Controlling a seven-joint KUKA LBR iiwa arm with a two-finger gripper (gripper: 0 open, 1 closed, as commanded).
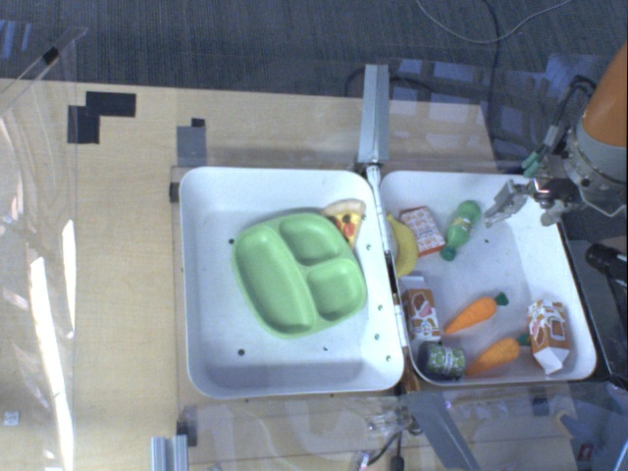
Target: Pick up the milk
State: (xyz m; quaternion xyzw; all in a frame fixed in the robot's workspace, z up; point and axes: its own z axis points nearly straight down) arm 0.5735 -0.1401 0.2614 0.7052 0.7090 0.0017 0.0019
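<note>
Milk sits in the right bin, claw apart from it

Milk [549,335], a small brown-and-white carton, lies tilted in the near right corner of the right bin [579,292], close to the bin's right wall. Just to its left lie two carrots: one [494,354] near the front rim, the other [475,313] a little farther back, both with green tops pointing to the right. A dark round can [444,360] rests in the near left corner of this bin, and a second brown-and-white carton [421,312] lies just behind it against the left wall. Farther back, a banana [402,246] curves along the left wall, a small red-and-white packet [422,230] lies beside it, and a green bottle [459,229] lies tilted next to the packet.

The claw [523,202] hangs over the far right part of the right bin, well apart from the milk and near the green bottle. Whether its fingers are spread or closed I cannot tell, and nothing can be made out between them. The arm [601,135], with its orange band, comes in from the right.

The left bin [211,263] holds a green divided tray [299,273], set at an angle. A pizza slice [345,216] lies at the tray's far right corner, close to the wall between the bins. Both bins rest on the pale wooden tabletop [118,263].
</note>
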